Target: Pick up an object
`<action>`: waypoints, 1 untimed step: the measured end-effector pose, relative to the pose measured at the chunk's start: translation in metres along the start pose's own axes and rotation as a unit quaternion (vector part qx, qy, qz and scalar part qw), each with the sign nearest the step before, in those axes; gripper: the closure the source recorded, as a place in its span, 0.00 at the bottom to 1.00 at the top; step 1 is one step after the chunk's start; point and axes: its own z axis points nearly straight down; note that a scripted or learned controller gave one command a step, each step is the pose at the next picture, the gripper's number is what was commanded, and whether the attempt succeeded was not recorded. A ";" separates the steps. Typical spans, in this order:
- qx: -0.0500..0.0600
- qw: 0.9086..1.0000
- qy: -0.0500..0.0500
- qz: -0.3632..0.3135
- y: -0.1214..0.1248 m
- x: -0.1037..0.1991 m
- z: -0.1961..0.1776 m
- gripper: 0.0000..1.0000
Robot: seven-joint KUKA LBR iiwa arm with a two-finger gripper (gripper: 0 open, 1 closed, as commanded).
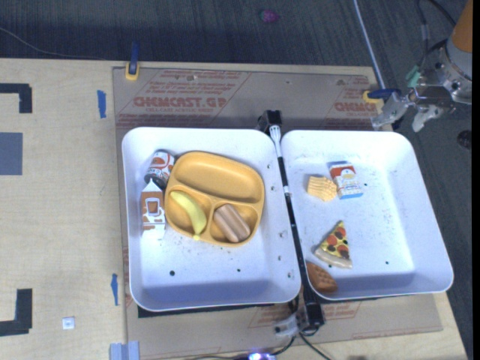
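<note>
Down at the near edge, a brown cookie point(322, 279) sits on the rim where the two white bins meet. Just past it, in the right bin point(420, 223), lies a toy pizza slice point(334, 245). Farther back in that bin, a yellow cracker point(322, 188) lies just beside a small red and white carton point(346, 179).

Over in the left bin point(150, 276), a big yellow plate point(214, 197) has three sections. A banana point(190, 213) lies in one and a hot dog point(232, 223) in another. A brown and white box point(152, 208) leans by the plate's left side, and a small can point(158, 168) rests just behind it.

Far back at the right, the gripper point(411, 111) hangs over the bench past the right bin's back corner, well apart from every toy. I cannot tell how it is set.
</note>
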 end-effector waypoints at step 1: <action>0.001 1.000 0.000 0.001 -0.018 -0.011 0.152 0.00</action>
